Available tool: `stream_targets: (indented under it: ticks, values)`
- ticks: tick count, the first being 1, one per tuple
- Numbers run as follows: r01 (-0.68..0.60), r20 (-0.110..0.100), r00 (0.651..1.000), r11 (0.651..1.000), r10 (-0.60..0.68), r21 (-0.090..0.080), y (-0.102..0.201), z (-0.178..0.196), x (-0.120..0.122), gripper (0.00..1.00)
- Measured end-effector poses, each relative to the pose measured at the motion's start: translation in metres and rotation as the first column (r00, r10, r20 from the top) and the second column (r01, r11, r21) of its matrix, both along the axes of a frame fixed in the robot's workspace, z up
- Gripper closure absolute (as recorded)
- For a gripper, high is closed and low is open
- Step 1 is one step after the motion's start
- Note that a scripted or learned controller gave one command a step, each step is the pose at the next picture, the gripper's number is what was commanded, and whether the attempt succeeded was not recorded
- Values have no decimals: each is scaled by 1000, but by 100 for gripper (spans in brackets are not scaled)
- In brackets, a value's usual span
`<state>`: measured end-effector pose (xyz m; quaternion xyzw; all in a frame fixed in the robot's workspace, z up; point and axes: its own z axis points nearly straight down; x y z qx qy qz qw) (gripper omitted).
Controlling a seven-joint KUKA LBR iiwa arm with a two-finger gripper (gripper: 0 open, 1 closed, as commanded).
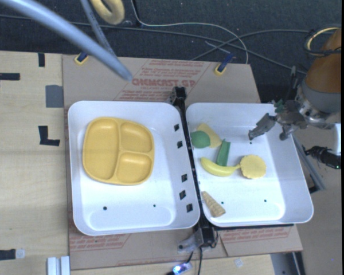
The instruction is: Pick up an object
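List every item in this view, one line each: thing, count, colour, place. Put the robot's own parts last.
Shallow plastic bins: 2, white, side by side on the bench.
Divided plastic plate: 1, yellow, left bin.
Toy banana: 1, yellow, right bin centre.
Long green toy piece: 1, green, just above the banana.
Round green toy: 1, green, right bin's upper left.
Round yellow toy: 1, yellow, at the banana's right end.
Ridged tan cone: 1, tan, right bin's near left.
Cardboard sheet: 1, brown, under the bins.
Gripper: 1, grey, above the right bin's upper right.
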<state>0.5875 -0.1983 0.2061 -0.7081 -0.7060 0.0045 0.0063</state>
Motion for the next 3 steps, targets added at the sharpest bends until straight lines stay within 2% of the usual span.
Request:
stream_targets:
  ticks: [1,3]
  values:
    - [-4,14,1000,1000,4,-3,1,9,3,0]
    - [-4,9,1000,1000,4,-3,7,-83,1,0]
